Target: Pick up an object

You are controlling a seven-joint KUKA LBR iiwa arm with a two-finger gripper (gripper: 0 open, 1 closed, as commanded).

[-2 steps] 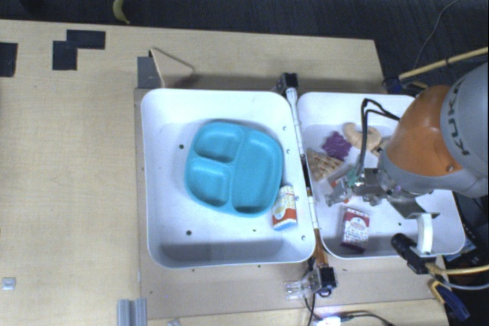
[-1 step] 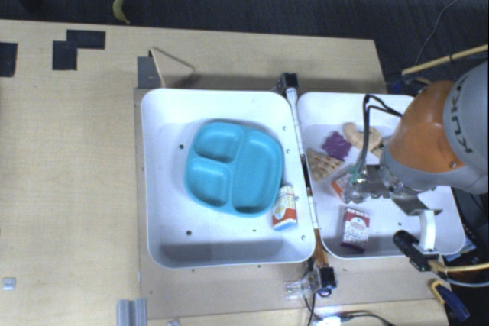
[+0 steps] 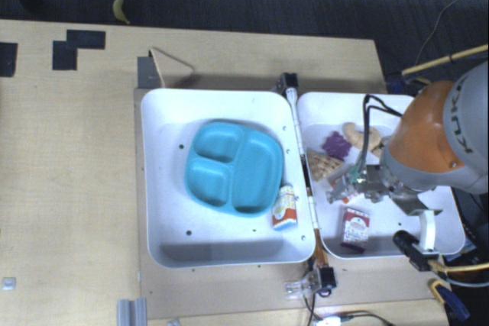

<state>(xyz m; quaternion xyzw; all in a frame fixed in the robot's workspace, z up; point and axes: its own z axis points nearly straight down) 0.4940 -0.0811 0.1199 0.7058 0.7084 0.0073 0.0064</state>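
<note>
The grey arm with the orange band point(image 3: 428, 137) reaches in from the right edge of the worktop point(image 3: 69, 187) and hangs low over the right shallow white bin point(image 3: 451, 237). Its claw point(image 3: 353, 183) is down among the things near the middle of that bin, but from here I cannot tell how it stands, because the metal parts blur together with what lies under them.

No single target is named, so several things may serve. Just under the claw, toward the near edge of the bin, lies a small dark red and white packet point(image 3: 355, 227). Beyond it, toward the far edge, I see a purple lumpy toy like a bunch of grapes point(image 3: 335, 143), a tan waffle-like piece point(image 3: 324, 164) beside the bin's left wall, and a pale beige rounded piece point(image 3: 357, 135). In the left shallow white bin point(image 3: 164, 240) rest a blue plastic plate with three compartments point(image 3: 233, 168) and a small red and white carton point(image 3: 284, 208) near its right wall.

I judge that the step in hand is the reach or the grasp itself; nothing is visibly lifted. The next move asks for a firm closing on one thing only and then a straight lift, since the things lie close together and the claw could push them aside.
</note>
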